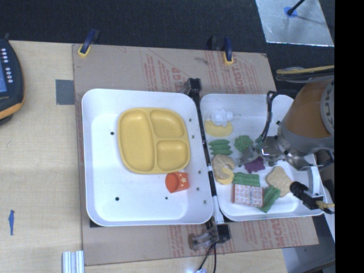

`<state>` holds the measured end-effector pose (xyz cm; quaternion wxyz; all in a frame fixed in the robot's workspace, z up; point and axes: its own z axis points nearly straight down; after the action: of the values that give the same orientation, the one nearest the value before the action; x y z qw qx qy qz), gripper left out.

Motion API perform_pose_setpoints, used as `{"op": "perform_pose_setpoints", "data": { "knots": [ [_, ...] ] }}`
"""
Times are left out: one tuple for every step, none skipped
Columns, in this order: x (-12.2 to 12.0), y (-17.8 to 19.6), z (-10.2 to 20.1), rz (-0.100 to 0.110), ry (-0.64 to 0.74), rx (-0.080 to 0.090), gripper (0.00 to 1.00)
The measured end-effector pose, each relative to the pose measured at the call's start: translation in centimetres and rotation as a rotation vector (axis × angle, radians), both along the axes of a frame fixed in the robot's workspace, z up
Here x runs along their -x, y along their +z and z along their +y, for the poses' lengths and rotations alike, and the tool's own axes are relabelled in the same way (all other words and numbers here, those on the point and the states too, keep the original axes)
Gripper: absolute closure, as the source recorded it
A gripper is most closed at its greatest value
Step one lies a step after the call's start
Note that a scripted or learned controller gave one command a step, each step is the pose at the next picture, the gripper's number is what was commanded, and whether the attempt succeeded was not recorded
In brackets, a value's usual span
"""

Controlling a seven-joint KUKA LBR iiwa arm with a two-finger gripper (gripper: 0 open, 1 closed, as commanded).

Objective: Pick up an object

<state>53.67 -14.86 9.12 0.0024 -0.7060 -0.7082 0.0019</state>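
Observation:
The right bin holds several toy foods: a white piece on a yellow disc, a green pea pod, a green broccoli, a purple bunch, a beige-yellow piece, a green block, a pink patterned box, a green pickle and a bread slice. My gripper reaches in from the right. It hangs low over the middle of this bin, just above the purple bunch and beside the broccoli.
The left bin carries a yellow divided plate and a small red toy just below it. The grey arm with its orange band covers the right bin's right side. Clamps hold the brown board at the far edge.

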Motion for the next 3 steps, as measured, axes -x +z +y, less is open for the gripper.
{"op": "perform_pose_setpoints", "data": {
  "knots": [
    [-0.2, 1.4, -0.1, -0.005, 0.000, 0.001, 1.00],
    [-0.2, 2.4, -0.2, -0.004, 0.001, 0.002, 1.00],
    [0.6, 0.2, -1.1, -0.005, 0.000, 0.001, 1.00]
  ]
}}
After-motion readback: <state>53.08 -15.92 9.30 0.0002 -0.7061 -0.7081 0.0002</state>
